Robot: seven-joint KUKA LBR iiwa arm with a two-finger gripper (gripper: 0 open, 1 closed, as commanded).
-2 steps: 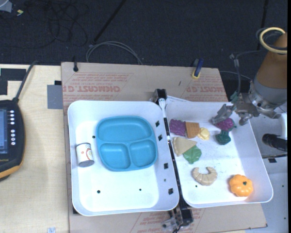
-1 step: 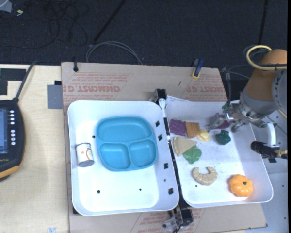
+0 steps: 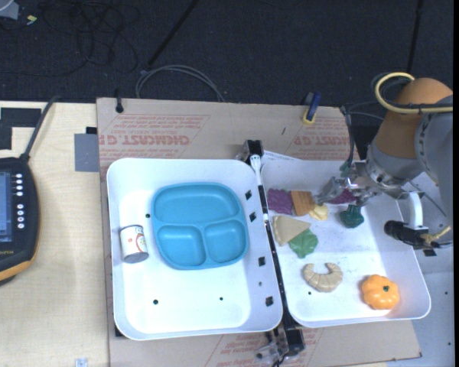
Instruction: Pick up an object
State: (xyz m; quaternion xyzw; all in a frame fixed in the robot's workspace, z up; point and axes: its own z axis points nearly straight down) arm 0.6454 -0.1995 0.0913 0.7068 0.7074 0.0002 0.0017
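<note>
Camera view from above the bench: the grey arm, its orange band at the top right, reaches in from the right over the right white bin, with its gripper low over the bin's upper middle. Whether the gripper is wide, narrow or closed on anything cannot be told at this slant; the metal parts blur together. Just beside it, on the bin floor, lies a dark green piece, and to its left sit a small yellow piece, an orange-brown ridged block and a purple piece, packed close together near the divider. Below them rest a tan wedge touching a bright green pepper-like toy, then a beige croissant-shaped toy and, near the bin's lower right corner, an orange pumpkin, well apart from the gripper. The left white bin holds a blue divided tray with a small white can lying just beside its left edge. A handheld control pendant lies on the bench at far left
</note>
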